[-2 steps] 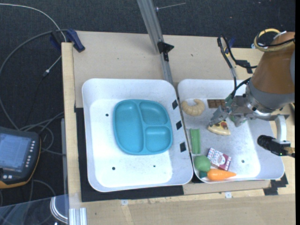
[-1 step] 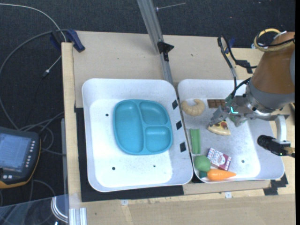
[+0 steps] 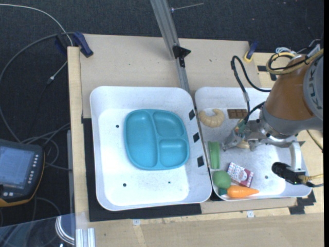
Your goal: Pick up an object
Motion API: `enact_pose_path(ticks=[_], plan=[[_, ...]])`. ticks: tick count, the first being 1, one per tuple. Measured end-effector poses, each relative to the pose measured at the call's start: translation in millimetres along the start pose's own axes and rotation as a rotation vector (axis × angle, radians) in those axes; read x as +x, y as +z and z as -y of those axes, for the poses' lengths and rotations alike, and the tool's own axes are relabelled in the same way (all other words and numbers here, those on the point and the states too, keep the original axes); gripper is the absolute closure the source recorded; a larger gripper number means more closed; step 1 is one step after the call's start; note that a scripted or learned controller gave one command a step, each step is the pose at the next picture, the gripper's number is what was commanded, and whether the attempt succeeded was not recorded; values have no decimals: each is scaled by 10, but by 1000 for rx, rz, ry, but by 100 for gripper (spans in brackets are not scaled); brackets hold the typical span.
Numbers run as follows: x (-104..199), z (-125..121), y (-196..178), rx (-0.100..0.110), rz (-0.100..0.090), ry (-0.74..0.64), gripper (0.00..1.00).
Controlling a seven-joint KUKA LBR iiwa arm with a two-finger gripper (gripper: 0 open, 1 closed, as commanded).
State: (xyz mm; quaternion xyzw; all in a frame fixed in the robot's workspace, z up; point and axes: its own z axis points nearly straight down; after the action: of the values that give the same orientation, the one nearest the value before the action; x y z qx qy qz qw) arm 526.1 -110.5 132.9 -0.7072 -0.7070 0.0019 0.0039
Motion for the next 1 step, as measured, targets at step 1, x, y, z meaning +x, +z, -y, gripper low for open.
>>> enact_pose_path(ticks=[1], plan=[[4, -1, 421, -4, 1, 1, 0]])
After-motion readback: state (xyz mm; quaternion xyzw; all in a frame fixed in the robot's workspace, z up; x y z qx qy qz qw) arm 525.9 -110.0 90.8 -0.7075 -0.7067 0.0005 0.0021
